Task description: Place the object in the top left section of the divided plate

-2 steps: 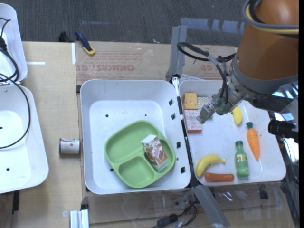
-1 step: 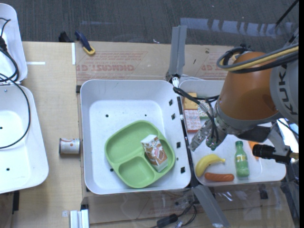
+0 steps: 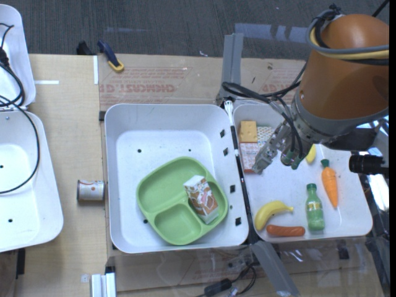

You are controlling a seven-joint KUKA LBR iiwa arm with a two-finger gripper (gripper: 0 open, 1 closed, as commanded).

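While the arm (image 3: 346, 67) hangs over the right bin (image 3: 362, 218), the jaws (image 3: 267, 156) sit low at that bin's left side, their two pale fingers slanting down toward seven o'clock over a patterned flat packet (image 3: 252, 156) lying against the wall shared with the left bin. The fingers look set close together with only a narrow gap, and nothing can be seen clamped between them; whether a tip touches the packet cannot be told from this slant. Which object the task means is not certain, but a small printed carton (image 3: 203, 198) already rests on the green divided plate (image 3: 162, 193) in the left bin (image 3: 124, 135), standing tilted across the ridge between the plate's right-hand section and its neighbours, with its long axis running roughly from eleven to five o'clock. From the jaws, that carton lies toward eight o'clock, across the bin wall and well apart. The plate's upper-left section lies at about ten o'clock from the carton. If the carton is the thing to move, the job looks unfinished, and the coming move would need a reach across the wall, down to the left. Near the jaws in the right bin lie a cracker (image 3: 248, 131) at eleven o'clock, a banana (image 3: 272, 212) at six, and a carrot (image 3: 330, 185) at four.
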